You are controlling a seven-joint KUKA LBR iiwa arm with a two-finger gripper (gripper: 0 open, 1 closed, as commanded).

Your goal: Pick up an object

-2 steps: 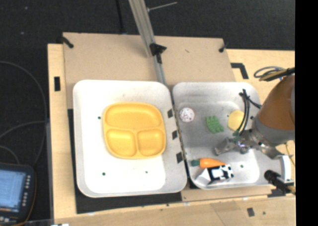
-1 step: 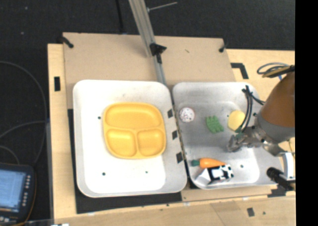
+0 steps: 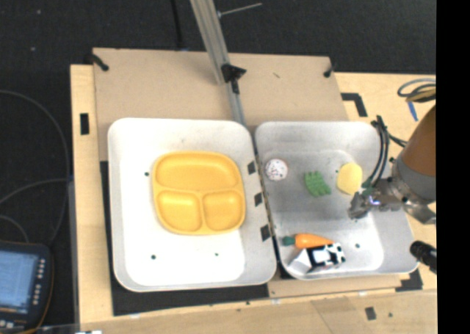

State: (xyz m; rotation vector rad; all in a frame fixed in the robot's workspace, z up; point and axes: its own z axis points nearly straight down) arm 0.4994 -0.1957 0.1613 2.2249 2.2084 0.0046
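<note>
The right bin (image 3: 294, 142) holds a yellow lemon-like piece (image 3: 349, 176), a green block (image 3: 317, 183), a small white round piece (image 3: 276, 169), an orange carrot (image 3: 311, 240) and a black-and-white box (image 3: 323, 256). My gripper (image 3: 361, 203) hangs over the bin's right side, just below the yellow piece and to the right of the green block. Nothing shows between its fingers.
A yellow divided plate (image 3: 198, 191) lies in the left bin (image 3: 132, 252). A metal pole (image 3: 209, 24) rises from behind the bins. Cables run along the arm at the right. A screen device (image 3: 22, 281) sits at the lower left, off the bench.
</note>
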